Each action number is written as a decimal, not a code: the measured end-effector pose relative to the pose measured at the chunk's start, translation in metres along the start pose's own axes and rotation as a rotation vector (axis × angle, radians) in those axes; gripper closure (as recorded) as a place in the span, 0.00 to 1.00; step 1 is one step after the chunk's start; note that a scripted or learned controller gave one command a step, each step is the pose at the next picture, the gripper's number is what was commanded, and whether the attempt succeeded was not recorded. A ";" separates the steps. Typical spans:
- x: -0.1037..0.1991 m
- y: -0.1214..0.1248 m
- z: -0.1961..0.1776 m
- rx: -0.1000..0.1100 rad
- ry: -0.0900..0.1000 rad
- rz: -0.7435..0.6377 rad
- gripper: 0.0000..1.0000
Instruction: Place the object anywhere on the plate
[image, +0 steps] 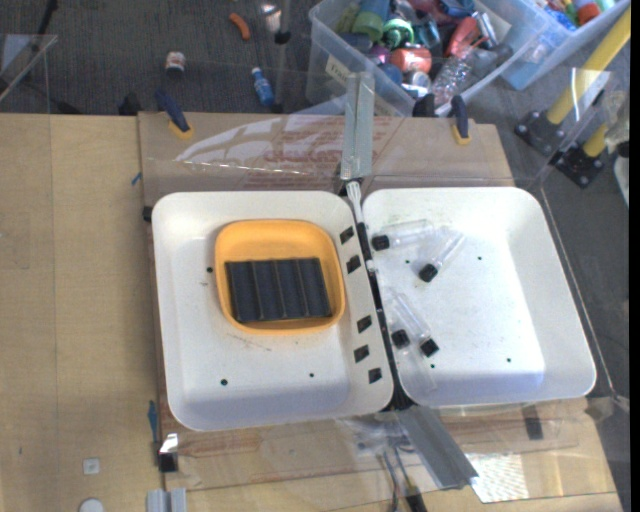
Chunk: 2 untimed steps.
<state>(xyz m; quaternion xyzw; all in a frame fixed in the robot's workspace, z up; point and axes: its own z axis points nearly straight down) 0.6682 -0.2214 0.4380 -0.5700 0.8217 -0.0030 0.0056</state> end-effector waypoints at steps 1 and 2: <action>0.000 0.000 0.001 -0.001 -0.001 -0.339 1.00; 0.000 0.000 0.001 -0.003 -0.002 -0.651 1.00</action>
